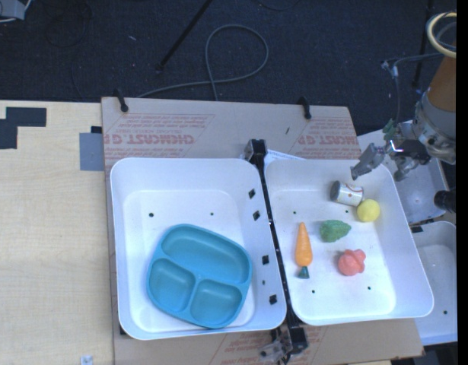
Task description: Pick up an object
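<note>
**Claw parked at the far right rim, nothing in it**

So here's what you've got. Take the right-hand white bin (405, 299) as your landmark. All the small stuff sits inside it: a carrot (303, 245) lying lengthwise near the bin's left side, a green leafy piece (334, 230) just right of the carrot, a red lumpy thing (351, 261) a bit nearer the camera from the green one, a yellow ball (368, 211) toward the far right part, and a small metal can (346, 193) on its side, just left of the ball and about touching it.

Your claw (384, 160) hangs over the bin's far right corner, above the rim. Its two fingers are spread apart, one pointing down-left toward the can, the other off to the right, and there's nothing between them. It's near the can but not touching it.

Left of the landmark bin, the other white bin (135, 181) carries a blue divided plate (199, 274), lying flat in its near half. Both bins rest on a cardboard sheet (218, 131) on the counter (43, 242).
</note>
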Robot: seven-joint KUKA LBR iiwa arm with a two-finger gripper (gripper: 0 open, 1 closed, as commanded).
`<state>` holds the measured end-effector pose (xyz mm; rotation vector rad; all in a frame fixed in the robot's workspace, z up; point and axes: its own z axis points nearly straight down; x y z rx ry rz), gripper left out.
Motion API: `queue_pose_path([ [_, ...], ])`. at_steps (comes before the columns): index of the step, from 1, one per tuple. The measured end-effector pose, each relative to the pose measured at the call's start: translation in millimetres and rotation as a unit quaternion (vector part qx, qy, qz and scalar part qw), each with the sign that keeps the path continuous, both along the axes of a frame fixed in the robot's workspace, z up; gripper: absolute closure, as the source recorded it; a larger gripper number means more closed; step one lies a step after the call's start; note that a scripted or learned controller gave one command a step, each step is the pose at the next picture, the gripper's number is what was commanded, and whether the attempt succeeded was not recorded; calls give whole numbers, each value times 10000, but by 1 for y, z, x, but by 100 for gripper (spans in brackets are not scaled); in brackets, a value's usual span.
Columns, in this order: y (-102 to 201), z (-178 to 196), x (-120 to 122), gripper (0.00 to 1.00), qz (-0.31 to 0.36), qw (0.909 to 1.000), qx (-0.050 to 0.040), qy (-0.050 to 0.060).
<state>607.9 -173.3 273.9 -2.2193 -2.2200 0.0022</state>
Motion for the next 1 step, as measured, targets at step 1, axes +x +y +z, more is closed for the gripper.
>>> queue_pose_path([
  [1, 1, -64, -1, 0, -1, 10000, 2, 17],
])
